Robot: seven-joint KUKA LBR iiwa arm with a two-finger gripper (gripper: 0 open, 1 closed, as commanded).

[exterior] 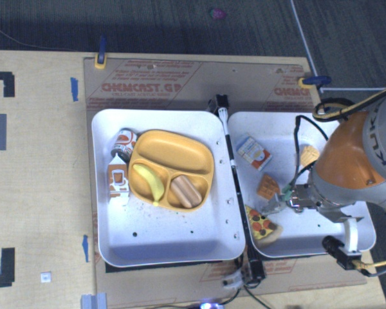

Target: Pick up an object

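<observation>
My gripper [278,203] hangs low in the right bin [307,238], at the end of the grey and orange arm that reaches in from the right. It sits just right of and below an orange waffle-like cracker [267,186] and above a toy pizza slice [262,226] by the bin's front left corner. I see nothing held in it. A small blue and white carton [253,152] lies further back, and a pale cone piece [308,154] sits beside the arm.
The left bin [174,238] holds a yellow divided plate [170,148] with a banana [151,183] and a hot dog [186,191]. A can [123,144] and a brown carton [118,179] lie along its left wall. Cables trail over the right bin's far side.
</observation>
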